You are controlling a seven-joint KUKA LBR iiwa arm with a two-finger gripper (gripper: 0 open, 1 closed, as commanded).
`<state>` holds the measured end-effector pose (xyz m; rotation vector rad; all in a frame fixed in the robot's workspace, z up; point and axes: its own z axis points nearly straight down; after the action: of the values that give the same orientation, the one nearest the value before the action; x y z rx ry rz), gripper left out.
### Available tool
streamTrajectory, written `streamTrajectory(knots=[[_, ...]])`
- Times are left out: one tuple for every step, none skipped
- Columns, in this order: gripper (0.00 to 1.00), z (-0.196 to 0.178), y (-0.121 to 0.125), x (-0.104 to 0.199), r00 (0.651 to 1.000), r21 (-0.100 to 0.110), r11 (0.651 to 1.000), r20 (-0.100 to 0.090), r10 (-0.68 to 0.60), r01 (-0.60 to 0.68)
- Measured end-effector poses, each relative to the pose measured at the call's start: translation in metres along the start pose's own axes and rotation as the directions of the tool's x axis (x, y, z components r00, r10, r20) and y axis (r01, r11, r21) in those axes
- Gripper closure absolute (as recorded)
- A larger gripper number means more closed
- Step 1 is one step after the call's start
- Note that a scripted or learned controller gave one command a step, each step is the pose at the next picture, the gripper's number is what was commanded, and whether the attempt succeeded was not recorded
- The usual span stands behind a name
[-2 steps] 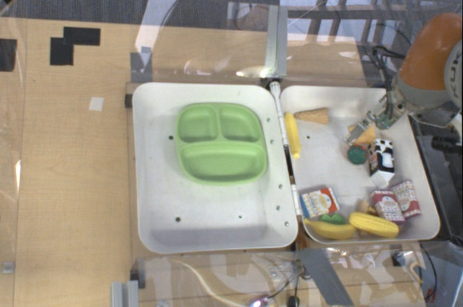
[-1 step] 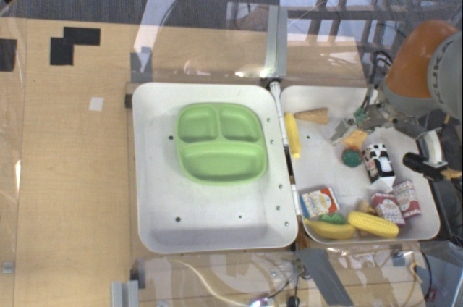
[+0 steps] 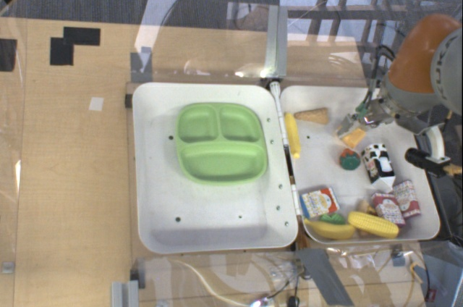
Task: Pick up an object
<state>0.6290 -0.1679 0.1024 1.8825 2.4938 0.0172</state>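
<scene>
My gripper reaches into the right bin from the right, low over its upper middle. Its tip is right above a small orange block, and I cannot see whether the two touch. Left of the gripper lies a tan wedge of bread. Below it sit a green and red round toy and a black and white carton. The grey arm with its orange band rises at the upper right.
The left bin holds a green divided plate. In the right bin, a yellow corn cob lies along the left wall. A small box, a banana, another corn cob and red-white packets crowd the front.
</scene>
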Motion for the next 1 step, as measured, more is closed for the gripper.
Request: streamTrajectory(knots=[[1.00,-0.0546,0.0473,0.0430,0.995,0.009,0.995,-0.005,-0.095,0.095]])
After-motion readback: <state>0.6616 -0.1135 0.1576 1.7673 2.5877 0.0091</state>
